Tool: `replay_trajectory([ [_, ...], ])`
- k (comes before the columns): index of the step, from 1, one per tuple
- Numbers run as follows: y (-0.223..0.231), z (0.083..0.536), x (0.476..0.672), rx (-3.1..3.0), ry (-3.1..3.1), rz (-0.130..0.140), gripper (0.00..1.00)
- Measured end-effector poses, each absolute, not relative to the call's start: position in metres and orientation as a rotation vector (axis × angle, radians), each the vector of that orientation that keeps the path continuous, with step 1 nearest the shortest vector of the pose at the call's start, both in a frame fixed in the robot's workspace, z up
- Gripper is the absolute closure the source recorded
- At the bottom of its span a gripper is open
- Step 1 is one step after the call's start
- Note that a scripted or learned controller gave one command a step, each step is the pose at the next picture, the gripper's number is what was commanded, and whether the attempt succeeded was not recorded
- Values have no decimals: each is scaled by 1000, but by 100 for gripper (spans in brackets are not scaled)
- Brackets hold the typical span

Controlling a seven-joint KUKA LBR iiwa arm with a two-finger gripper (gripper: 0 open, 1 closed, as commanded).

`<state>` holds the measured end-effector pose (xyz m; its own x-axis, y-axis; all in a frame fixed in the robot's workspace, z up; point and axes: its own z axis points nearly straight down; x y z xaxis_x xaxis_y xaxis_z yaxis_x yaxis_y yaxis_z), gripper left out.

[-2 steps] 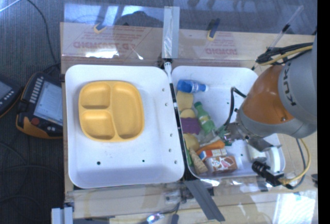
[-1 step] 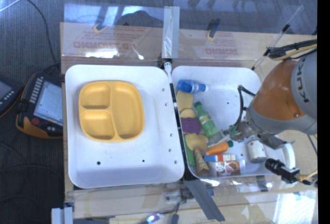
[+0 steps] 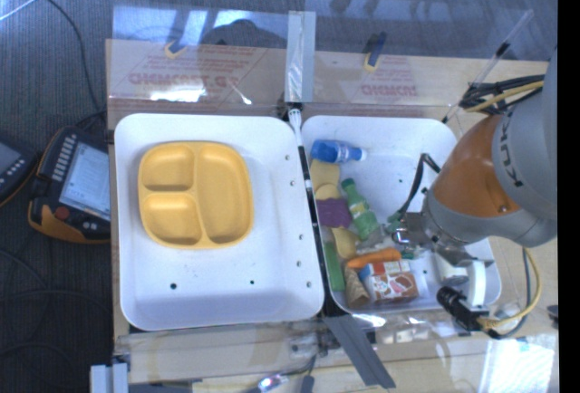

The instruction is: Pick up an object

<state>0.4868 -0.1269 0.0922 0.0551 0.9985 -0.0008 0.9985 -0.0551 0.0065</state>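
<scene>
Two white bins sit side by side in the camera view; the right bin is the landmark. Its left half holds a crowded pile: a blue-capped bottle, a green bottle, a purple block and a red-labelled packet. The gripper hangs low just right of that pile; I cannot tell its state. The yellow divided plate lies left of the right bin. Crowding risks a glancing, failed grab.
</scene>
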Motion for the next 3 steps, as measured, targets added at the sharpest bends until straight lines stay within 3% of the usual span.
replay_trajectory([
  [1,-101,91,491,2330,2075,14,0],
  [2,-101,97,492,2333,2074,14,100],
  [3,-60,180,539,2442,1976,-11,100],
])
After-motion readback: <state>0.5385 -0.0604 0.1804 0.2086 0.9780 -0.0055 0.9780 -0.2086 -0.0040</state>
